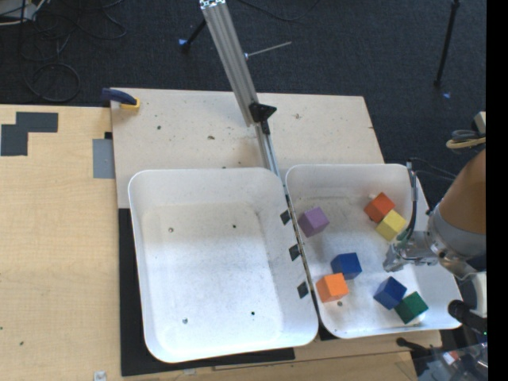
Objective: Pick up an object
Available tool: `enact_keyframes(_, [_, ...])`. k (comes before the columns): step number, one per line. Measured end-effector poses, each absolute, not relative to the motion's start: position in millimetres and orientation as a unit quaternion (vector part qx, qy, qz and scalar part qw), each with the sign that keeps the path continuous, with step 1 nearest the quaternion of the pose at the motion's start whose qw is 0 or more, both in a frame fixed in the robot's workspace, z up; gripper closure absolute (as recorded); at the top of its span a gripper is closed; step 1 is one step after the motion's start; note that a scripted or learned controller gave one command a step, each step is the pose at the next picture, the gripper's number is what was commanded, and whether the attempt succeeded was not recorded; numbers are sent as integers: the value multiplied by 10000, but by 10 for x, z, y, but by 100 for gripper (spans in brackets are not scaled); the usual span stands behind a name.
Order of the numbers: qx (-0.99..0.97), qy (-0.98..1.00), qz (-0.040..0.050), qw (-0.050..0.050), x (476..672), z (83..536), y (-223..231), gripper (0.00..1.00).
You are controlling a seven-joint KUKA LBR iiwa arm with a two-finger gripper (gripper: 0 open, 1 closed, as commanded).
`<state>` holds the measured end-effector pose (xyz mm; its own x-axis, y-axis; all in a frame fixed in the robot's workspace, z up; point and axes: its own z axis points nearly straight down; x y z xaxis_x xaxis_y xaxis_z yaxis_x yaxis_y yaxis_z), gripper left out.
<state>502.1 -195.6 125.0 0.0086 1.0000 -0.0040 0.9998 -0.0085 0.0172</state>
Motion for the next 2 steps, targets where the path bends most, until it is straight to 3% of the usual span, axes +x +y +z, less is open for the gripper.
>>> enact_keyframes(2, [7066, 7076, 7, 12, 5037, 2297, -1984, 100])
